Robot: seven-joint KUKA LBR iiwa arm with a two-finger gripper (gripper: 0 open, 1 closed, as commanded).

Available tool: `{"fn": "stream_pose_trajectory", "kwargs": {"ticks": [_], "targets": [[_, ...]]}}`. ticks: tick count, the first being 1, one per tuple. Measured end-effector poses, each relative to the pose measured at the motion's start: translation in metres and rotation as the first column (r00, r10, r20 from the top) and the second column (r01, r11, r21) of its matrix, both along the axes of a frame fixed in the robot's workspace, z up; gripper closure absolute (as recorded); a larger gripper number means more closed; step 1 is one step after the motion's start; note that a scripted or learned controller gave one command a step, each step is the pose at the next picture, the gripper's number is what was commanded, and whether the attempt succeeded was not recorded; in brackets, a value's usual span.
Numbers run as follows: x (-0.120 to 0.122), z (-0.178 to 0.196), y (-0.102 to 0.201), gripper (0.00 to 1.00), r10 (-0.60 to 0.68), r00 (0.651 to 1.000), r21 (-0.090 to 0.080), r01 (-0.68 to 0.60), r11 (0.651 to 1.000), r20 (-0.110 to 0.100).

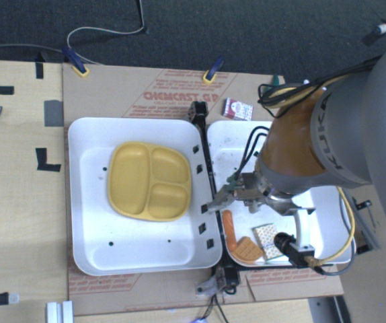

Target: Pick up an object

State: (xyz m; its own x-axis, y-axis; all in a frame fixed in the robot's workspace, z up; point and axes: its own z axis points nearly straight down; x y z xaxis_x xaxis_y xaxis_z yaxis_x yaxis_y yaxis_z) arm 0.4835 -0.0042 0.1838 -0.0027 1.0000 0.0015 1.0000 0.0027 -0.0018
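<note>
Nearest the camera, around 5 o'clock in the right bin [327, 197], there's an orange carrot-like stick [228, 225], a waffle-looking piece [247, 249] and a small speckled packet [267, 238] bunched together. The arm [327, 136] hangs right over them with the gripper [241, 195] at the stick's upper end, can't tell how the jaws stand. Further off at 9 o'clock, the left bin [85, 180] has a yellow divided plate [150, 181], and a small red-and-white packet [237, 109] sits on the table past the bins.
</note>
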Motion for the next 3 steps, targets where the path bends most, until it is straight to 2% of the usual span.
{"fn": "stream_pose_trajectory", "kwargs": {"ticks": [2,3], "targets": [[0.000,0.000,-0.010,0.00,-0.001,1.000,0.000,0.001,1.000,0.000],[0.000,0.000,0.006,0.00,0.001,1.000,0.000,-0.001,1.000,0.000]]}}
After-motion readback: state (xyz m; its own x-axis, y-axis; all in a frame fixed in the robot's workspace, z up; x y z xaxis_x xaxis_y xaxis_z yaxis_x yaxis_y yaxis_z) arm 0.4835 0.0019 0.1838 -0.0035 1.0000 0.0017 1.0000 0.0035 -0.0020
